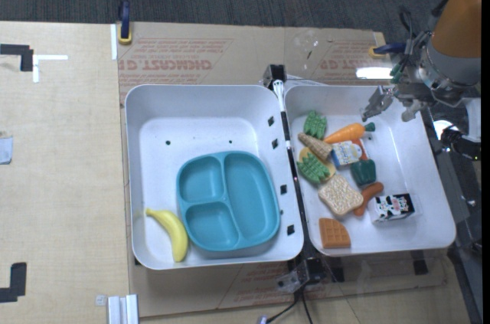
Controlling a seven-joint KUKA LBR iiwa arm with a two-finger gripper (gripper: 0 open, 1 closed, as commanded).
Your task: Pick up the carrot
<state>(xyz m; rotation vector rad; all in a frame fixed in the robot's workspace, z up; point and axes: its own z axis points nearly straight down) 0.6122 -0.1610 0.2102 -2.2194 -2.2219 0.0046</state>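
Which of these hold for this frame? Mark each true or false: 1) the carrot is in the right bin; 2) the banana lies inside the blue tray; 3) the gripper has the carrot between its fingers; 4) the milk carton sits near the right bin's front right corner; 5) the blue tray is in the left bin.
1) True. The carrot lies in the right bin, near its back.
2) False. The banana lies on the left bin's floor, beside the blue tray, to its front left.
3) False. The gripper hangs above and right of the carrot, with nothing between its fingers.
4) True. The milk carton is there.
5) True.
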